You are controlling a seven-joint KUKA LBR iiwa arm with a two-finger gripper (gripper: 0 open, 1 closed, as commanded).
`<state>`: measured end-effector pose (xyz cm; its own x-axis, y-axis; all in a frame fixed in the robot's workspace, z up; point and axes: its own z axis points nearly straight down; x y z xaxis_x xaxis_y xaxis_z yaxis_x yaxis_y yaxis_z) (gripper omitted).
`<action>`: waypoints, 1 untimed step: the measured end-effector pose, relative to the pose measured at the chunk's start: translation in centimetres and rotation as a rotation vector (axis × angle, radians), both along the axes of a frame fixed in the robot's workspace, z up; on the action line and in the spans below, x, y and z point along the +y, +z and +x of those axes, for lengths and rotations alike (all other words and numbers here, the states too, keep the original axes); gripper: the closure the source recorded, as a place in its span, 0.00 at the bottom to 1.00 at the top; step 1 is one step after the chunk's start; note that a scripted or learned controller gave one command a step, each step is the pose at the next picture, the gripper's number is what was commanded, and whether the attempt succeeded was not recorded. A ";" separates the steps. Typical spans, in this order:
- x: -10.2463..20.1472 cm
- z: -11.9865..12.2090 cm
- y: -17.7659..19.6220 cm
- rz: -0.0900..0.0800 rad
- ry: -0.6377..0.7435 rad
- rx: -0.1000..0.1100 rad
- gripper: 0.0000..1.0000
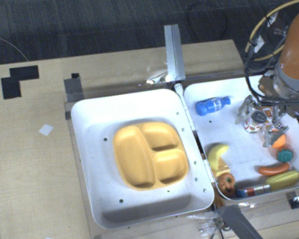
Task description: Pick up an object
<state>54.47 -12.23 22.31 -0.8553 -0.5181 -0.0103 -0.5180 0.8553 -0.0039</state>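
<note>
While the gripper [264, 125] hangs low over the right bin [229, 88], its metal parts blur into the toys beneath it, so I cannot tell how it is set or whether anything is caught in it. Nothing looks lifted clear, and the likely targets lie close by: a small orange piece [278, 141] right at the tool's lower tip and a teal knob [284, 155] just below that. The risk, as I judge it, is crowding. An orange sausage [273, 169], a yellow-green pod [283, 179] and a marker [252, 190] are packed against the near wall, so a descent slightly off could nudge one toy into another or pinch two at once. Round, slick pieces (the banana [218, 155] further left is another) may squirt out sideways on closing. The bin wall on the arm's side is near too, and a clash there could spoil the try. The blue bottle [212, 105] lies apart and looks easier. The yellow tray [148, 155] in the left bin [100, 164] is well away.
</note>
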 end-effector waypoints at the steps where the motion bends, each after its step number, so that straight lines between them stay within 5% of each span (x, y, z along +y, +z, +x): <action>1: -4.2 -1.3 -4.8 0.002 -0.497 0.004 0.00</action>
